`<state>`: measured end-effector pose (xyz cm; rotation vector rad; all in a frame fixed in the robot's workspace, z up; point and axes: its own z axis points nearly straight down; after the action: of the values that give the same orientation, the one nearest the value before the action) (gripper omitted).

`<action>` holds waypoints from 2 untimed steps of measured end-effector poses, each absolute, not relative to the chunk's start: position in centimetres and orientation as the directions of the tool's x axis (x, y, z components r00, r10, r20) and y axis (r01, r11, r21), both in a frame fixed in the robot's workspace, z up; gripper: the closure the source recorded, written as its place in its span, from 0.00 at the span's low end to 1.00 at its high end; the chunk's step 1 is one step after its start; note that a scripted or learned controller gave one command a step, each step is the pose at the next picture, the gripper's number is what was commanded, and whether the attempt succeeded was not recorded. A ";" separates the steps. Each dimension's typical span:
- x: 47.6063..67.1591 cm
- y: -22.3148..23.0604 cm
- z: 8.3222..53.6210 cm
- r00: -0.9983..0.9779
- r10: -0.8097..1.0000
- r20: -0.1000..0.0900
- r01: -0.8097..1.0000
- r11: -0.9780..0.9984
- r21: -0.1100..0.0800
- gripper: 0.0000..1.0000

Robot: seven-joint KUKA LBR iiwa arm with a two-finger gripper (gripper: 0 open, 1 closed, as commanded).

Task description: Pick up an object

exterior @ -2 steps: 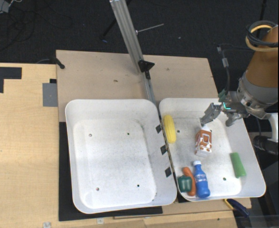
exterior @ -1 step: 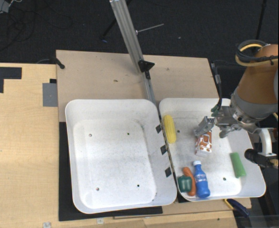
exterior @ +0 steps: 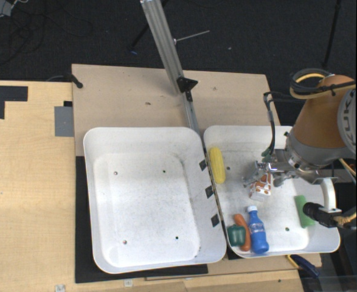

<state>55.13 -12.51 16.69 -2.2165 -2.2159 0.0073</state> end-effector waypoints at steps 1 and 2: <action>54.6 -12.2 12.5 0.002 1.000 -0.003 1.000 -0.002 0.002 0.00; 54.7 -12.4 13.7 0.007 1.000 -0.001 1.000 -0.007 0.004 1.00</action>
<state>54.70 -12.37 13.73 -2.2316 -2.2161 -0.0035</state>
